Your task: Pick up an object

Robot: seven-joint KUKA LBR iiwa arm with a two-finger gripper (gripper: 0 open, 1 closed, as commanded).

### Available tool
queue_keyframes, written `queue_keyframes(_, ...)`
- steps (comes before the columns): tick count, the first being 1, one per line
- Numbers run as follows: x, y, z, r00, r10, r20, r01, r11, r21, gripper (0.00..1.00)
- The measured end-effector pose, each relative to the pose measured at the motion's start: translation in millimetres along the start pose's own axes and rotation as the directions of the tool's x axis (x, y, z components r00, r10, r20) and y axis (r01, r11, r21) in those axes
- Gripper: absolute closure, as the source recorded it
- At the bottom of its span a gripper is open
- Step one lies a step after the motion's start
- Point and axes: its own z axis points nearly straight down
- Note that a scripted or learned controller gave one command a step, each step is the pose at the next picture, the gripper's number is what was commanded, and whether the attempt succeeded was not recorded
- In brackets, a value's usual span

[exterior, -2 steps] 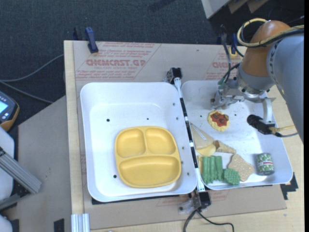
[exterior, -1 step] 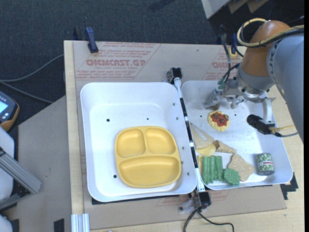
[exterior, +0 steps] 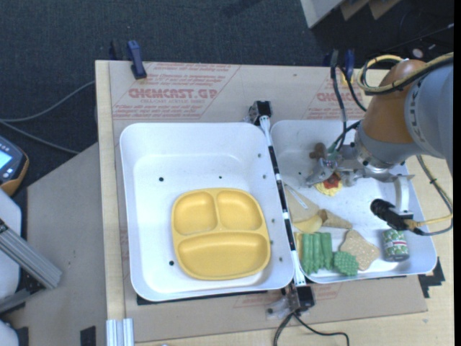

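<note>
My gripper [exterior: 325, 171] reaches into the right bin [exterior: 360, 132] from the right, low over a small red and yellow object [exterior: 330, 187] near the bin's middle. A small brown piece [exterior: 317, 151] lies just behind the gripper. Toward the front of that bin lie a pale yellow wedge [exterior: 308, 224], green bean pods [exterior: 316, 251], a green broccoli-like piece [exterior: 346, 264], a tan cracker [exterior: 359, 249] and a small green can [exterior: 395, 244]. I cannot make out how the fingers stand.
The left bin [exterior: 144, 150] holds a yellow divided plate [exterior: 220, 233]. A black divider clamp [exterior: 261, 110] sits between the bins. A black object [exterior: 389, 213] and cables hang by the arm at the right bin's right side.
</note>
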Motion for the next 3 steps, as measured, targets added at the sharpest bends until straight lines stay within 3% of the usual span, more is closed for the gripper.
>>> queue_keyframes(1,-24,41,-2,1.0,-0.002,0.005,0.002,1.0,-0.013,0.0)
queue_keyframes(2,10,-8,-1,1.0,-0.001,-0.001,0.001,1.0,-0.002,0.0)
queue_keyframes(3,-20,31,-2,1.0,-0.002,0.005,0.002,1.0,-0.013,0.0)
